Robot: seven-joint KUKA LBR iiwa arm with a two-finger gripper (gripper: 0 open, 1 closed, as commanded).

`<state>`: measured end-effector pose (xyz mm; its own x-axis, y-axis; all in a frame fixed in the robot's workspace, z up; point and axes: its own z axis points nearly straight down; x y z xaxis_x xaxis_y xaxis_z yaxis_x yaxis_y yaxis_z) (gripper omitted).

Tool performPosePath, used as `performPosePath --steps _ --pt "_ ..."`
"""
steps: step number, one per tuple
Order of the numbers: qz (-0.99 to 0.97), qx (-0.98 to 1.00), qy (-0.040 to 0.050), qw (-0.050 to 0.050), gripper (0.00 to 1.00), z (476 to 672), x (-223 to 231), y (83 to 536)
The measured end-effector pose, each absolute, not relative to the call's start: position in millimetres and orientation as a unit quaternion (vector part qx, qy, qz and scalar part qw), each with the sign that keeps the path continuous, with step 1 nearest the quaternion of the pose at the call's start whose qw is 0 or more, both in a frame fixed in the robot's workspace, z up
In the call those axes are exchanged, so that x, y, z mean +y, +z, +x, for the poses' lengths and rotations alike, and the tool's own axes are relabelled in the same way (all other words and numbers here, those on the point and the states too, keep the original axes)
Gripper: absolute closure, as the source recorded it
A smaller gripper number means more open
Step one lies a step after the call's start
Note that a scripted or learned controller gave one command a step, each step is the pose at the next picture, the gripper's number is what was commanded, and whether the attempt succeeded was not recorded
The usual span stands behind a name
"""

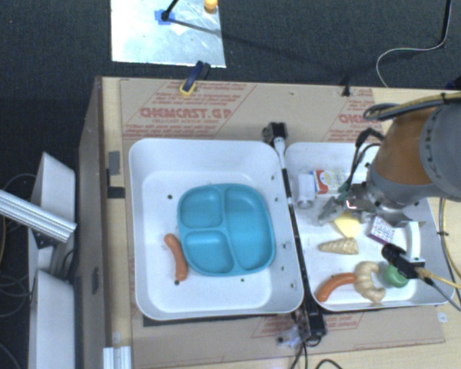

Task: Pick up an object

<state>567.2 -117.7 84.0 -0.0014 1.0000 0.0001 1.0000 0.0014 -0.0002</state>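
Across the brown sheet [215,110] that covers the desk [96,206] behind the bins, I can read red print, "CHEMCAST GP", repeated toward the right corner, where it is too skewed for me to make out. Down in the right bin [311,154], a small red-and-white packet [328,181] carries printing too fine to read, and a white tag with pinkish marks [382,230] on the arm's wrist is equally illegible.

From where I sit the jaws [344,204] hang low in the right bin, just above a pale yellow wedge [348,225]; I cannot tell whether they are spread or pressed together. Beside the wedge lies a cream cone-shaped shell [339,245]. Near the front wall are an orange sausage [335,284], a knobbly beige piece [368,278] and a green item [396,277]. The grey arm [446,148] and its cables cover the bin's right side.

The left bin [150,160] holds a blue divided tray [225,228] with a second orange sausage [177,257] just beside its left edge.
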Motion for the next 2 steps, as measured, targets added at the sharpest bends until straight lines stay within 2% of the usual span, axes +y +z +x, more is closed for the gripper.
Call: performPosePath --steps 1,2 --pt "-0.703 -0.711 0.0172 0.028 0.0 649.3 -137.8 81.0" --pt "-0.707 -0.708 -0.0002 0.0 0.0 587.5 -84.8 84.3"
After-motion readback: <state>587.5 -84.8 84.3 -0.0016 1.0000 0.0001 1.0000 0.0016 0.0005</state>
